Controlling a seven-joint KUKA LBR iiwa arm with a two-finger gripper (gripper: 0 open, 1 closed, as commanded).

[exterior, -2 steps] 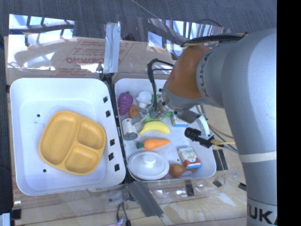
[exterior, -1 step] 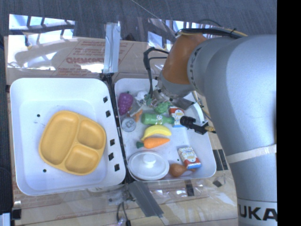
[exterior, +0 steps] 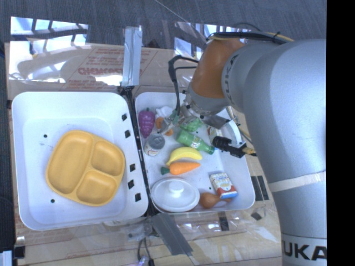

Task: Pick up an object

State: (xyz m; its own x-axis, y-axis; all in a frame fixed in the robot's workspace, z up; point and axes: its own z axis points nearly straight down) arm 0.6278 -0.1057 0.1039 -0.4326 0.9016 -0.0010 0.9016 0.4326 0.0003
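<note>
The arm (exterior: pixel 277 121) is lowered over the right bin (exterior: pixel 244 195). The yellow tray (exterior: pixel 84 166) lies in the left bin (exterior: pixel 28 115). The gripper (exterior: pixel 186 118) is placed among green items, approx. at the green bottle (exterior: pixel 194 142) (grip state cannot be told). Nothing is seen lifted; pick is judged not yet done.

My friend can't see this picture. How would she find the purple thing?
Look in the right white bin, the one crowded with toy food, and go to its far left corner beside the divider. The purple bunch of grapes sits there, just above a small grey lid. It is the one purple thing there; the banana and carrot lie nearer the middle.
</note>
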